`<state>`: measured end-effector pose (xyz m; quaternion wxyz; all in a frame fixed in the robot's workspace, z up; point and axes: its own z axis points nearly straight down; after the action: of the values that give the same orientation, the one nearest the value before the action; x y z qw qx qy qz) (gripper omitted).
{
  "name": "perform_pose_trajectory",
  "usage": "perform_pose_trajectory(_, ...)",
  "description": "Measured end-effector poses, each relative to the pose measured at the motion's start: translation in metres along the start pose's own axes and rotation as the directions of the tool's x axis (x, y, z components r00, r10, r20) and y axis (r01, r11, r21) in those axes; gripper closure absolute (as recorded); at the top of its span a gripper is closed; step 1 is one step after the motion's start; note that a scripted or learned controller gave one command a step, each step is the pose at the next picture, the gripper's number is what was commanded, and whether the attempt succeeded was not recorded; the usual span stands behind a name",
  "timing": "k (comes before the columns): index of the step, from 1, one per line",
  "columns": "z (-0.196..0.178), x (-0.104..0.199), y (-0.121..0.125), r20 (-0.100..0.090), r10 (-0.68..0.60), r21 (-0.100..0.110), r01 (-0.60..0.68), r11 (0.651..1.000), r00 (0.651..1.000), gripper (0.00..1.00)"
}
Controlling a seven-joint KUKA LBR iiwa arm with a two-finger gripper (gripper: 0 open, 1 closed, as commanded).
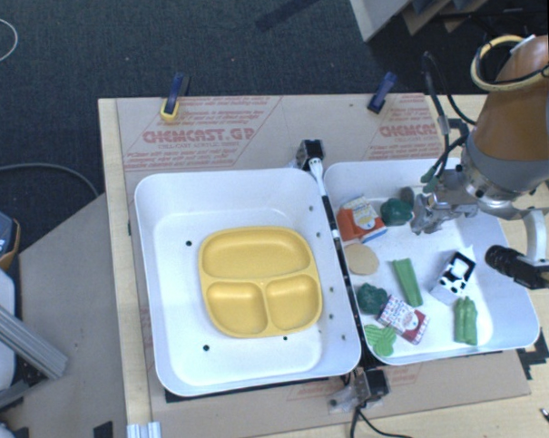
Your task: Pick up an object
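We're hovering our gripper [430, 211] over the upper right bin [524, 316], nothing between its fingers that we can see and can't tell if they're spread, so next we'd drop onto the dark green object [399, 210] just beside it.

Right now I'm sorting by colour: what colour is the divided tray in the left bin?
Yellow tray, seen in the camera view.
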<state>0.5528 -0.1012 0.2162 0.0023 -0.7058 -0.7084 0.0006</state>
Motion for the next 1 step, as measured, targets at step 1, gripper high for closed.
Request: perform_pose_trajectory(1, -0.0194, 0.0473, -0.023, -0.001, -0.002, -0.002, 0.002, 1.0, 1.0, 1.0)
